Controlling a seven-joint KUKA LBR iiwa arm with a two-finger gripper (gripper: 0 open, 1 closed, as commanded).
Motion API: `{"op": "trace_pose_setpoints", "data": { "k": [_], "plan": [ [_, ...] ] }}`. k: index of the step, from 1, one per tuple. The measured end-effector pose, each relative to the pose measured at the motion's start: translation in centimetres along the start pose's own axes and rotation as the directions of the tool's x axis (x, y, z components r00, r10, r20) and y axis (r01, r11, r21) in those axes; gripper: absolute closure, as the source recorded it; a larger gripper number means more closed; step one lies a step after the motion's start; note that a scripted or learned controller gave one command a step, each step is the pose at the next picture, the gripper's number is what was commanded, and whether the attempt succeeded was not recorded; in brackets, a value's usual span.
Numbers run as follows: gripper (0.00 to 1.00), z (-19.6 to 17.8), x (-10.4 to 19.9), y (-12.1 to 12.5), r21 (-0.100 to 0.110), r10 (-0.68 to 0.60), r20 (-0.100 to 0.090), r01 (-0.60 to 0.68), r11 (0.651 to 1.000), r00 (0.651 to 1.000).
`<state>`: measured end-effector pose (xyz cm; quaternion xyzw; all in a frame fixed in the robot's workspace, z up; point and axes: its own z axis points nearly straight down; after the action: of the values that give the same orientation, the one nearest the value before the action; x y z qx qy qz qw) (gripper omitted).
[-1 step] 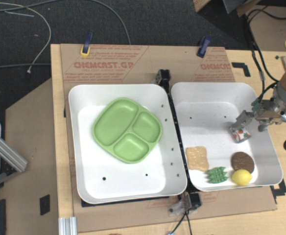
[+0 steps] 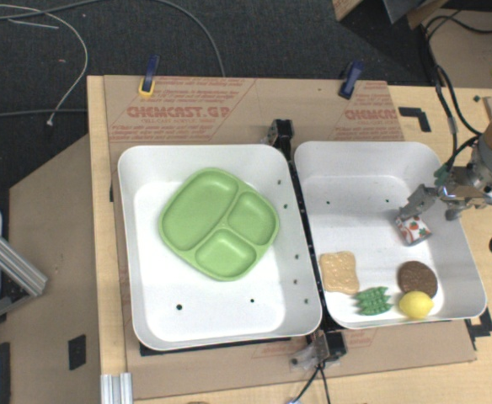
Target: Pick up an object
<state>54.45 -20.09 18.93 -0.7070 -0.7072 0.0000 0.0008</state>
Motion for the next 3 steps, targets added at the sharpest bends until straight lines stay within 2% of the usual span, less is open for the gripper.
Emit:
{"op": "trace_pose_setpoints", "data": {
  "k": [1, 2, 3],
  "plan": [
    [0.00, 5.0, 1.1, -0.1, 0.004, 0.000, -0.002, 0.000, 1.000, 1.000],
    [0.00, 7.9, 0.7, 0.3, -0.018, 0.001, 0.010, -0.001, 1.000, 1.000],
    [1.00, 6.8, 0.7, 0.3, -0.017, 0.001, 0.009, -0.001, 1.000, 1.000]
  ]
}}
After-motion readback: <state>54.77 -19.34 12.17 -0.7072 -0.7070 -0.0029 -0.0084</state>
